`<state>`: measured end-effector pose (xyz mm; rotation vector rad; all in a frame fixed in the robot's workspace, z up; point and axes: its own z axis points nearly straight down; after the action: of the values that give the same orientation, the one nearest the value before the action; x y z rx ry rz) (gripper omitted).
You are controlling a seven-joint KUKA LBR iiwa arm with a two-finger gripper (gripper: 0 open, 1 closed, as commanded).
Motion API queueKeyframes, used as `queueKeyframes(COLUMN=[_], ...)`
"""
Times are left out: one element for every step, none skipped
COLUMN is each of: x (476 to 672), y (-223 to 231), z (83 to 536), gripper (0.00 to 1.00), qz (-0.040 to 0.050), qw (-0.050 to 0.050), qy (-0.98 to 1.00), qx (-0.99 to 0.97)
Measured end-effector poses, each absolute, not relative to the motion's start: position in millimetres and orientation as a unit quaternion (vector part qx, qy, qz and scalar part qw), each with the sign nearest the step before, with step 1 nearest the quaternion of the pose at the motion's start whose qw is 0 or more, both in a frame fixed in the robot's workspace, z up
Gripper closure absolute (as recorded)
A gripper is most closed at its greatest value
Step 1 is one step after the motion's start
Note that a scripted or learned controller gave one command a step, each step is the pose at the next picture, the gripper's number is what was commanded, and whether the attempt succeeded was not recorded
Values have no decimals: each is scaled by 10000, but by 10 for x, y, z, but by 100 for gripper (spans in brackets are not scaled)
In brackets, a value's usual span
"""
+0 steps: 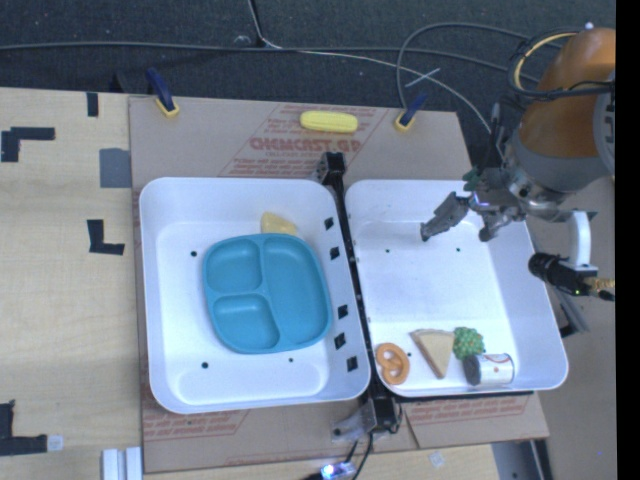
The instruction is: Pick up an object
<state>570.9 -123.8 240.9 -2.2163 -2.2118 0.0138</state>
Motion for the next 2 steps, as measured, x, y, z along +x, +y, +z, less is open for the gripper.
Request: queueKeyframes(x=[5734, 5828], y=[-1235, -1246], z=[2476, 1921], gripper=[0, 0], qz=[6, 19], qw=[4, 15], qy=[-7076, -7076], qx=[-7066, -7066])
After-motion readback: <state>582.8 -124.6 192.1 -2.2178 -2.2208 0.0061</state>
